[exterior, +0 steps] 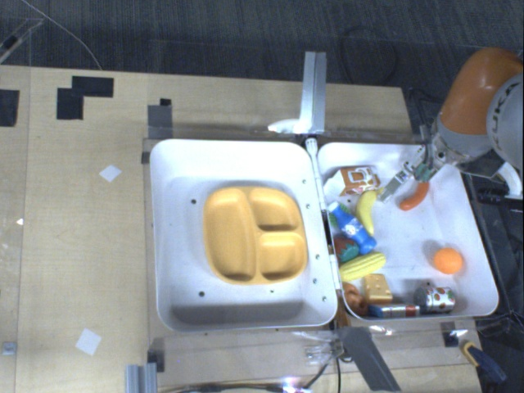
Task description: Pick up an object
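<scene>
The right bin [473, 236] holds several toys: a red-orange pepper-like piece [414, 196], a yellow banana [366, 210], an orange ball [447, 259], a corn cob [363, 264], a blue item [354, 229], a small printed box [359, 178], a tan block [377, 286] and a can [439, 298]. My gripper [403, 182] hangs low over the bin's far part. It sits just upper left of the red-orange piece and right of the banana's top. Nothing is seen lifted in it.
The left bin [176, 219] carries a yellow divided tray [252, 233]. A metal post [314, 88] stands behind the wall shared by the bins. The arm's orange band [475, 97] looms over the right bin's far right corner. Most toys crowd the right bin's left side.
</scene>
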